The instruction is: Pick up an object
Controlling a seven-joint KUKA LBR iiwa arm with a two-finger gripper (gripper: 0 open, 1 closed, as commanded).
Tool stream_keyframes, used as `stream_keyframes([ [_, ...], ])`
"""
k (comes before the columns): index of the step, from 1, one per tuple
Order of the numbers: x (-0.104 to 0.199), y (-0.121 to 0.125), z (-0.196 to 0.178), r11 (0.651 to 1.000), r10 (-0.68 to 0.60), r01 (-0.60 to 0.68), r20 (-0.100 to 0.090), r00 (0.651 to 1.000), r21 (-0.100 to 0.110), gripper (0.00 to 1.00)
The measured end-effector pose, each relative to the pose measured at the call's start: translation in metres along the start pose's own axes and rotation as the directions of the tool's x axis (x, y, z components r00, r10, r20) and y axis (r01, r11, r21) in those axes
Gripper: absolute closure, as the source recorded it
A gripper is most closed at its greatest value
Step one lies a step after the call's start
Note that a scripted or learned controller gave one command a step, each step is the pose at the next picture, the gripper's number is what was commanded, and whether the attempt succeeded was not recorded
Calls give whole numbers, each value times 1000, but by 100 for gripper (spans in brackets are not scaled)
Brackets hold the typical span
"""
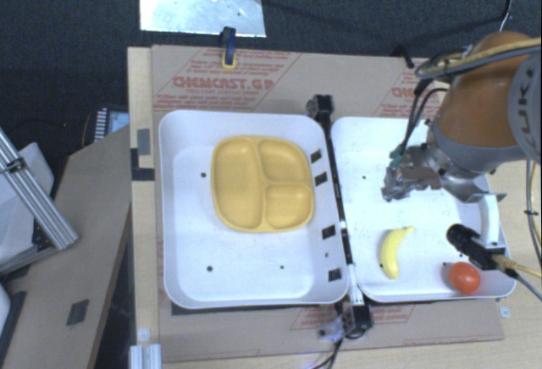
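Camera view: we cannot tell the state of our grey metal pincer [398, 181] over the right shallow white bin [364, 147]. This bin holds one yellow banana [391, 252] and one small red-orange tomato [463, 277]. The left white bin [182, 190] holds one yellow divided plastic plate [261, 183].

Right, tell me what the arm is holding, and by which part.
Nothing visible: the gripper hangs over bare bin floor, apart from the yellow plastic banana and the small red-orange tomato.
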State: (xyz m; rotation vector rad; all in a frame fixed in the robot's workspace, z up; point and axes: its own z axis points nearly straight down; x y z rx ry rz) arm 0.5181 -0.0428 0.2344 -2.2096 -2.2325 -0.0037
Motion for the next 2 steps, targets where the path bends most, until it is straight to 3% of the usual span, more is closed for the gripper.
stream_keyframes([
  [1, 55, 4, -7, 1000, 0, 0, 0, 1000, -1, 100],
  [2, 111, 5, 9, 1000, 0, 0, 0, 1000, 2, 100],
])
